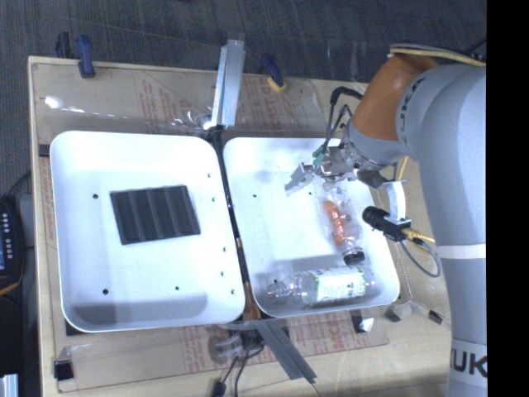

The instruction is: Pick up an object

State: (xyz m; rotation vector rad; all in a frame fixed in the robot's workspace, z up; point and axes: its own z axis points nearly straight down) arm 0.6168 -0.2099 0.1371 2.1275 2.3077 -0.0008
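Right now the arm [446,139] reaches over the right bin [273,222], its gripper [318,172] low near the bin's far edge; whether the jaws are released or clenched, I cannot tell. A small bottle with orange inside [339,222] lies just beside it, and a bigger clear bottle [326,288] lies along the near edge. A dark ridged pad [155,213] sits in the left bin [83,288].

Both bins look like smooth white plastic, slight sheen: left bin [74,222], right bin [273,222]. Dark ribbed panel [155,214] is matt. Two bottles are clear glossy plastic: big one [326,287] with a label, small one [340,220] with orange inside. Bench [124,85] looks like pale wood under clear film
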